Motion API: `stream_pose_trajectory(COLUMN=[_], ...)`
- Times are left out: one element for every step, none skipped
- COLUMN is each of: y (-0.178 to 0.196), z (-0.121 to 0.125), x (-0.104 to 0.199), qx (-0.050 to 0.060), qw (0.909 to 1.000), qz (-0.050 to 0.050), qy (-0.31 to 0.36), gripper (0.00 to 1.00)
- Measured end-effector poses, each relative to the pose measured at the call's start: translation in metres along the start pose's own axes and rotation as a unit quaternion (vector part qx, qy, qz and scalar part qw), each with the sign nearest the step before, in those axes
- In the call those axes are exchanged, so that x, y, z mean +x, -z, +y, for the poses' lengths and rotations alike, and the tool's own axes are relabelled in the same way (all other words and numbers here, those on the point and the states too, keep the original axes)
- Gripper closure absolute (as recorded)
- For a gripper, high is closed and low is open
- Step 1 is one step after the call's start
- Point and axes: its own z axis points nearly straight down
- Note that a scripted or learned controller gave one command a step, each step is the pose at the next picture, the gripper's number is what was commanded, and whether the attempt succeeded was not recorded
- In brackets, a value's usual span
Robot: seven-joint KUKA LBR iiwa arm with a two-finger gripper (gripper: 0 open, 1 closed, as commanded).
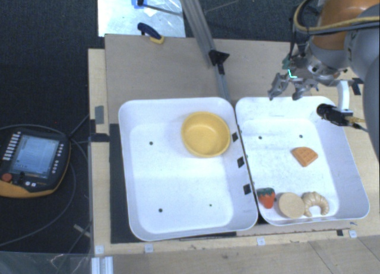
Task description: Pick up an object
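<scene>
Holding the jaws spread apart, with nothing between the two fingers [275, 91]. Hanging the gripper [287, 94] above the far rim of the right bin [279, 148], toward that bin's far left corner. Reaching in from the right with the grey arm [365, 59], showing the orange band [350, 0] above the wrist.

Finding an orange wedge [304, 156] lying flat in the right half of the right bin, nearer the camera and well apart from the gripper. Finding three more pieces lined up along the same bin's near wall:
- a small red piece with a green top [266, 197] by the near left corner
- a tan round disc [291, 205] just beside it
- a pale croissant [316, 202] touching the disc on its right

Finding a yellow bowl [205, 134] sitting upright in the far right part of the left bin [178, 190].

Moving further out over the tan bench [154, 71] and noting:
- a metal pole [199, 18] slanting across the far side
- a black clamp [218, 58] at the pole's lower end, just beyond the gap between the bins
- a blue and yellow clip [150, 31] at the bench's far edge
- a teach pendant [29, 160] with a lit screen lying on the dark floor at the left
</scene>
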Motion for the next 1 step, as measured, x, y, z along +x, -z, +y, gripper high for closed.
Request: stream_pose_trajectory(y=[0.0001], z=[0.0001], x=[0.0001], qx=[0.000], qw=[1.0000], qz=[0.000], qy=[0.000], gripper=[0.00])
